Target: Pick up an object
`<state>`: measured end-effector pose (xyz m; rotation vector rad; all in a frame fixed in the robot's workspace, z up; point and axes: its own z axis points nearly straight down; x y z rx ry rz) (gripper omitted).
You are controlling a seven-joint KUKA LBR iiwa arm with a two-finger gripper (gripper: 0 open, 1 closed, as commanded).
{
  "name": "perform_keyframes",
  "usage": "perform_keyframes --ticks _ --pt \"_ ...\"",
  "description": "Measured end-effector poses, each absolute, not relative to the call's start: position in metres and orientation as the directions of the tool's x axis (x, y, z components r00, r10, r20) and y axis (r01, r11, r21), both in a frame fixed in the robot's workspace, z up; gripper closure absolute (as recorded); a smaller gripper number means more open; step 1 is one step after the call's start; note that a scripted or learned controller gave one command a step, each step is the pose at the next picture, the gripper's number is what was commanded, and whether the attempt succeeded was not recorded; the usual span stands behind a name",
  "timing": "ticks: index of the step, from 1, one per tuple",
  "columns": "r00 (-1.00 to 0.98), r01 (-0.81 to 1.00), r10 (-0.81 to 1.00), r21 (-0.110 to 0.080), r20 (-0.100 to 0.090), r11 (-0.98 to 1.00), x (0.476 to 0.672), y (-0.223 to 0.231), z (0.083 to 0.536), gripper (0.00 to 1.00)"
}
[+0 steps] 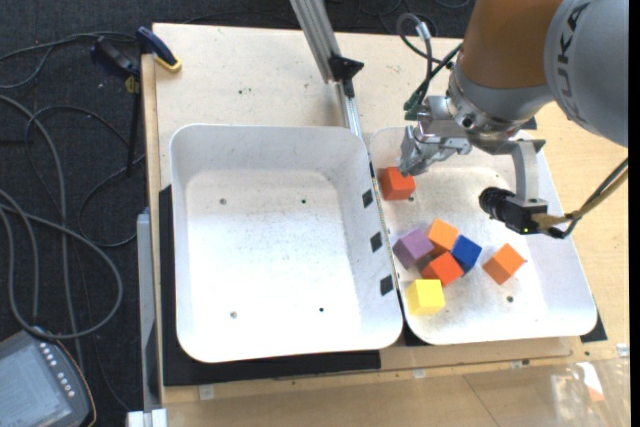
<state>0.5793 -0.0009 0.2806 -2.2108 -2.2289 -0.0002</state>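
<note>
My gripper (412,165) hangs over the left part of the right bin (555,310), its fingers pointing down just above and to the right of an orange-red cube (396,183). That cube rests on the bin floor near the divider. Nothing shows between the fingers. Lower in the same bin lies a cluster: a purple cube (411,246), an orange cube (443,235), a blue cube (466,251), a red cube (441,267) and a yellow cube (427,296). Another orange cube (505,263) sits apart to the right.
The left bin (200,215) is bare white with a few specks. A slanted metal rail (305,0) crosses the bench behind the bins. A black sensor unit (512,209) hangs from the wrist over the right bin. Cables lie on the floor at left.
</note>
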Motion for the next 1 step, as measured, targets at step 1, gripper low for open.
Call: perform_keyframes --ticks 1 --pt "-0.008 1.000 1.000 -0.002 0.001 0.008 0.5607 0.0428 0.2739 1.00"
